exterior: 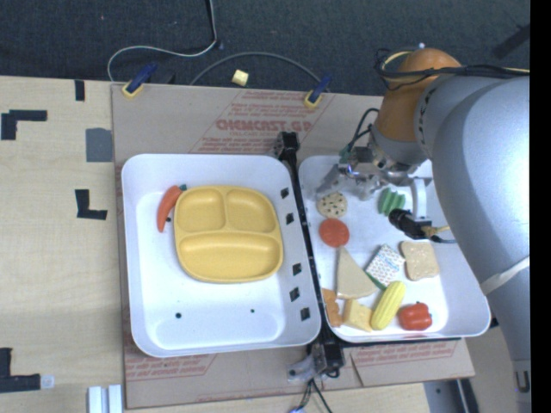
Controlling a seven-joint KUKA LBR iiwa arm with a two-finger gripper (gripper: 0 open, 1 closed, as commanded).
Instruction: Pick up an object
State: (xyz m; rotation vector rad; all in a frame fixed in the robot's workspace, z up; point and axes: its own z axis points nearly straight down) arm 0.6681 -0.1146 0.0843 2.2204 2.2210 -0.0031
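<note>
The grey arm (482,170) comes in from the right and covers that side of the right bin (439,292), with the gripper (349,175) low over the bin's far left corner, close to the back rim and near the wall that faces the other bin. From here I cannot tell whether the claw is released or clenched, and nothing shows in its grasp. A cookie (331,203) lies just in front of it, hard by the inner wall, and a red disc (334,231) sits right below the cookie along the same wall. A green piece (392,201) lies near the gripper's right side. The white floor between these three and the near half of the bin is bare. The near half is crowded: a pale wedge (353,275), a checked square (385,265) touching it, a slice of toast (419,261), an ear of corn (387,304), a red pepper (415,316) near the front rim, and orange blocks (343,310) tucked into the near left corner. The left bin (215,317) has far more room: a yellow plate (228,233) sits in the middle, a carrot (168,206) lies between it and the left wall, and the front strip is open.
</note>
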